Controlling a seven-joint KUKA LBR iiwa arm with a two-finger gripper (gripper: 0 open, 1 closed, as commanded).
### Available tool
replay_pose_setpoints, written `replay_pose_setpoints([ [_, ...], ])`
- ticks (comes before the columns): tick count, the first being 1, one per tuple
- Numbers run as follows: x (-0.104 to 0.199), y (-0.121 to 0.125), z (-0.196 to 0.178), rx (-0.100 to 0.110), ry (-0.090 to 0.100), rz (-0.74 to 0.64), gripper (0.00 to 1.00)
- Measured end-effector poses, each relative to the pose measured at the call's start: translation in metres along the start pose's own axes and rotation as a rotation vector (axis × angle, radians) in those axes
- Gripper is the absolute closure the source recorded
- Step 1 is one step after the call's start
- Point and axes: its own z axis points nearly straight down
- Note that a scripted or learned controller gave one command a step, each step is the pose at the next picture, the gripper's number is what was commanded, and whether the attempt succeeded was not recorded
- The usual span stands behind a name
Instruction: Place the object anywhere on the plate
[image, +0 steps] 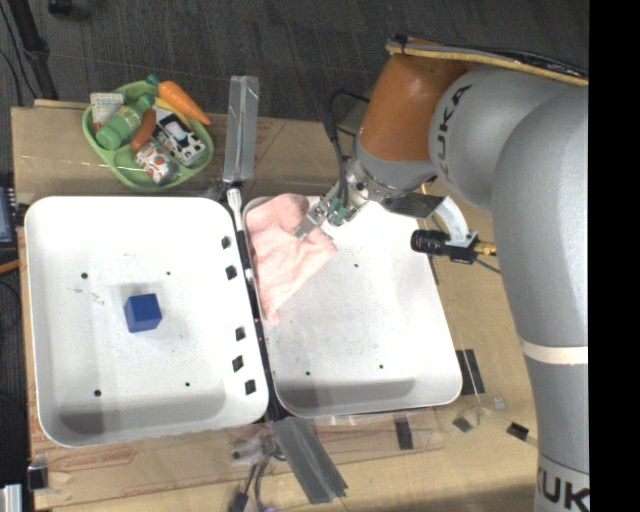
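- Pink cloth lies crumpled in the upper left corner of the right bin, one edge at the gripper.
- I read the gripper as touching or pinching that edge; I cannot tell its opening.
- I see no plate; the nearest candidate is a green bowl at upper left, already full.
- Placement is not yet done.
- Blue cube sits in the left bin.
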Motion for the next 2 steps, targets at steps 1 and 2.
replay_pose_setpoints([
  [1,0.000,0.000,-0.040,0.000,0.001,-0.003,1.00],
  [2,0.050,0.030,-0.035,0.002,0.003,-0.409,1.00],
])
